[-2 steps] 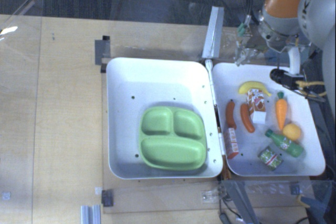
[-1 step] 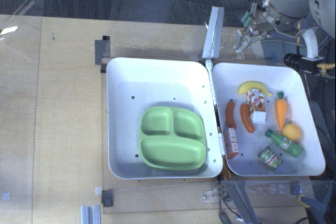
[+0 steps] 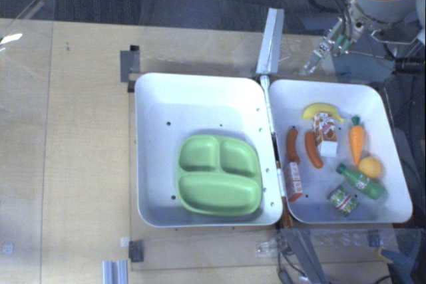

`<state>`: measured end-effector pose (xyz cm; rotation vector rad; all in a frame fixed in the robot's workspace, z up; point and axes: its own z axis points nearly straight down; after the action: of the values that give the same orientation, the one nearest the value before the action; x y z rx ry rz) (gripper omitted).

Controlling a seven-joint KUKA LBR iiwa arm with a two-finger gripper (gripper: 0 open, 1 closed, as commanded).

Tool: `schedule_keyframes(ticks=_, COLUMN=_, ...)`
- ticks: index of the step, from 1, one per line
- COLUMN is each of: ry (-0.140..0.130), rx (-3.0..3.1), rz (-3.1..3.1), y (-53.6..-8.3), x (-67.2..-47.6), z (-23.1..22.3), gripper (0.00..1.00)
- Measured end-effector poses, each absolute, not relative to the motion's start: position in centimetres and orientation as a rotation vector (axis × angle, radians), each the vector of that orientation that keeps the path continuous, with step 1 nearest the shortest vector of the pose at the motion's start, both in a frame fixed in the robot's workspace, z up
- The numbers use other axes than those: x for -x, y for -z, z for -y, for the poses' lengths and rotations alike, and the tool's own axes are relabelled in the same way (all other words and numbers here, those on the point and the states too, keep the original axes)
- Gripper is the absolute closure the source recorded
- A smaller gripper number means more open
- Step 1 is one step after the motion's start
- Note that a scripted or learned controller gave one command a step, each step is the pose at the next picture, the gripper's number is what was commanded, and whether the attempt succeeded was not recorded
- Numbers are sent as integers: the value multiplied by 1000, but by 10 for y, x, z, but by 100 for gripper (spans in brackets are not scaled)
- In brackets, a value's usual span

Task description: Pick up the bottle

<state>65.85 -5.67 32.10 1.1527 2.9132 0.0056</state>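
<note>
The bottle [image 3: 360, 182] is green with a dark cap and lies on its side in the right bin [image 3: 393, 208], near the front right corner, just below a lemon [image 3: 370, 167]. My gripper [image 3: 326, 52] hangs beyond the bin's far edge, up and left of the bottle and well apart from it. It looks open, with nothing between its fingers.
The right bin also holds a banana [image 3: 321, 111], a small carton [image 3: 325, 134], a carrot [image 3: 357, 142], two sausages [image 3: 313, 149], a red packet [image 3: 293, 181] and a green can [image 3: 343, 201] beside the bottle. The left bin [image 3: 152, 143] holds a green divided plate [image 3: 218, 174].
</note>
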Motion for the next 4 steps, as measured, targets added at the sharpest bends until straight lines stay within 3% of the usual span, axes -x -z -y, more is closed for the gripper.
schedule_keyframes(ticks=1, ry=-4, rx=-805, rz=-3028, y=-304, x=-661, z=69, gripper=100)
schedule_keyframes(ticks=2, ry=-4, rx=-612, rz=-3073, y=-302, x=-657, z=55, gripper=100)
schedule_keyframes(ticks=4, ry=-1, rx=88, rz=-3126, y=-333, x=-664, z=66, gripper=100)
